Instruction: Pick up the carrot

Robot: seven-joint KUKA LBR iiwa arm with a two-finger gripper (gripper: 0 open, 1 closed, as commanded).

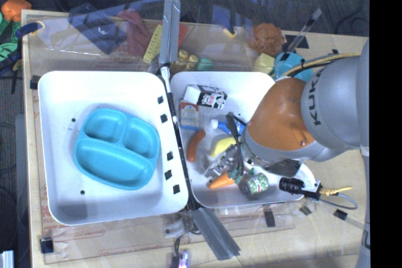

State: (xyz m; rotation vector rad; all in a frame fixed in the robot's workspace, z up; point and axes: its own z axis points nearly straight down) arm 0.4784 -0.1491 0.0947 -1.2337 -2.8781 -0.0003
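Right, the big grey arm (333, 107) leans in over the right bin (251, 86), its orange band (276, 119) bulging above the wrist. The gripper (227, 163) is down among the clutter near that bin's front edge, and whether it is parted or closed, I cannot tell; the metal parts blur into the objects. Well off to the gripper's left sits the left bin (56, 135), carrying a blue divided tray (118, 147). Just beyond the gripper, toward the bin's far wall, lies a small white carton (204, 97) with dark print. Beside the gripper's left is a red-orange sausage-shaped item (195, 144), and a yellow piece (221, 146) rests right against it. The carrot (221, 182) lies just in front of the gripper, near the bin's front rim, beside a green can (254, 184).
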